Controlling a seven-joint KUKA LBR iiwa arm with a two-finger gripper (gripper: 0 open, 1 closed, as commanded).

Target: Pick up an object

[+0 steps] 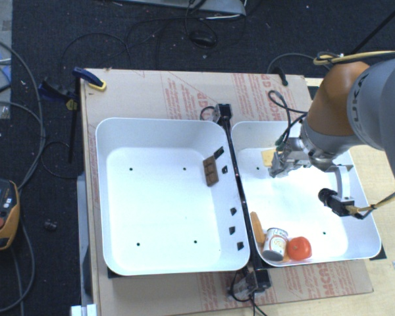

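1. Take the right bin [355,196] as your landmark; the arm [355,104] reaches over its far right part from the right edge.
2. You see the gripper [281,166] above the bin's far left area, close to the wall it shares with the left bin [118,176].
3. You cannot tell from this slant whether the claw is released or clenched, and nothing shows between its tips.
4. A pale yellow object [268,157] lies on the bin floor just beside the gripper, partly covered by it.
5. In the bin's near left corner you find a can [274,243] lying tilted, a red ball-like object [299,247] touching it on the right, and an orange stick-shaped object [257,227] just left of the can.
6. Beyond the shared wall, a brown block [211,172] rests in the left bin, near that wall.
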